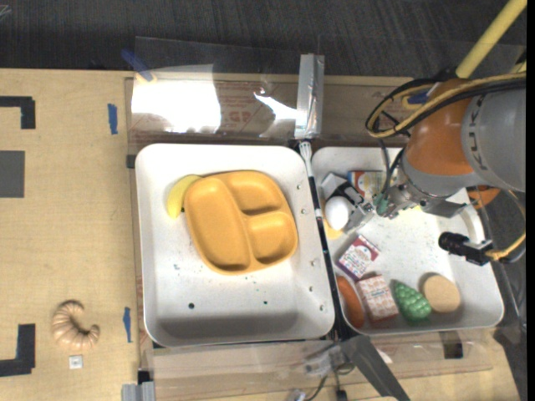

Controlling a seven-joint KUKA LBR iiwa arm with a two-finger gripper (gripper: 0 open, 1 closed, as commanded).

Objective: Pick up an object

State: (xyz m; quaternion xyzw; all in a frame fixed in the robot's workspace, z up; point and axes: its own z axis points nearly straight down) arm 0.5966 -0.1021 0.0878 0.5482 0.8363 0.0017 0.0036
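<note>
Hovering low over the upper left of the right bin [489, 303], the gripper [374, 205] sits just beside a white egg [337, 214], and whether it is wide or narrow cannot be told from this slanted view. The egg lies against the bin's left wall, near a small pink packet [358, 257]; it looks light, hard and smooth, so it will likely roll or slip. Taking it across its widest middle seems the safest hold.
</note>
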